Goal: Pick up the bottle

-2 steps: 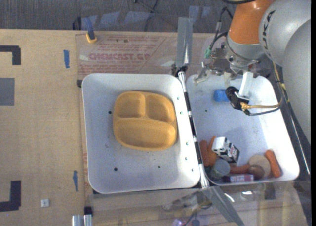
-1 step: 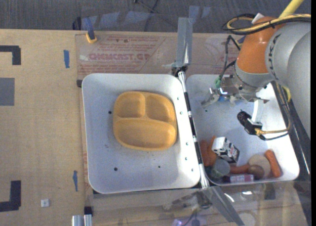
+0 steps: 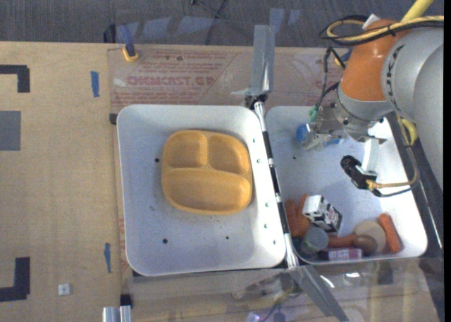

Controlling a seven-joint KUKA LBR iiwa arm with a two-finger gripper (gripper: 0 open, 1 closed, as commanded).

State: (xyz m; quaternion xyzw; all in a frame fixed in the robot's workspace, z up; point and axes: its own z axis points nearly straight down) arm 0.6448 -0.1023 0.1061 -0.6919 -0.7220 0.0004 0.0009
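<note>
Bottle [image 3: 343,253] label unreadable, bench print [image 3: 173,79] blurred

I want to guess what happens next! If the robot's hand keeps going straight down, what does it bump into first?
Probably the bare white floor of the right bin. The hand points down near the bin's top left corner, away from the objects; depth is hard to judge.

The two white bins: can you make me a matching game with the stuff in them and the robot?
Things:
1. yellow tray
2. robot hand
3. pile of small things
4. orange band

Places:
A. near end of the right bin
B. on the arm, above the wrist
C. middle of the left bin
D. far end of the right bin

Pairs: 1-C, 2-D, 3-A, 4-B
</note>
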